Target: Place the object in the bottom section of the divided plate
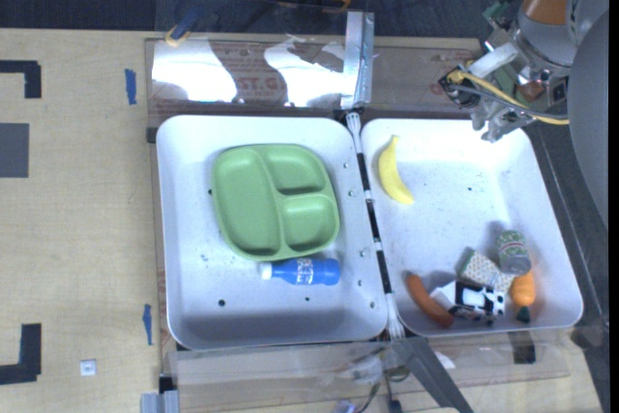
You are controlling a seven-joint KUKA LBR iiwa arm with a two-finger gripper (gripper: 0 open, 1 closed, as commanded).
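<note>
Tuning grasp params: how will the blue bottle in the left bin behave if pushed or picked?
The blue bottle lies on its side, so a nudge would probably roll it. It looks like smooth plastic, possibly slippery. It seems small and likely light.

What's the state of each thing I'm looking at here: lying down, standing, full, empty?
Divided plate: flat in the left bin, all sections empty.
Blue bottle: on its side, against the plate's near edge.
Banana: lying alone in the right bin.
Sausage: lying flat, near corner of the right bin.
Carrot: lying in the same cluster.
Pincer: above the right bin's far edge, holding nothing.
</note>
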